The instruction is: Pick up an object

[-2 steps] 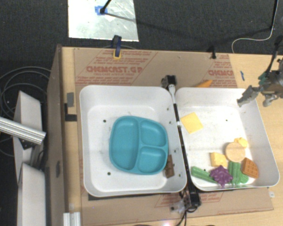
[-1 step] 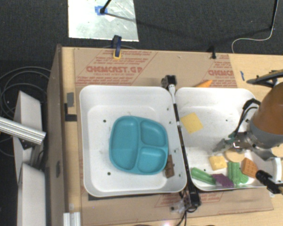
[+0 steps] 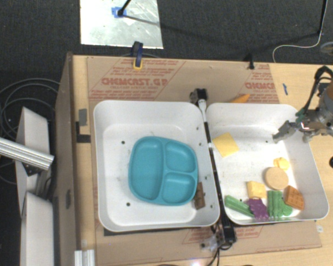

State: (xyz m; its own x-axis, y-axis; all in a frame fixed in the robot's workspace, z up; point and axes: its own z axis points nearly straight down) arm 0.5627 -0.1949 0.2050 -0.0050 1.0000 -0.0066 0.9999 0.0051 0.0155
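Hanging over the right bin, the gripper grips nothing I can see, its opening unclear; nearby, the yellow cheese slice looks light, bendy, best pinched by its edges.

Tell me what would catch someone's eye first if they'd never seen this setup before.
Probably the teal divided plate, sitting alone in the middle of the left bin. Next, the cluster of toy food crowded into the right bin's near right corner, with a yellow cheese slice lying apart near the divider. The claw hangs over that bin's far right side.
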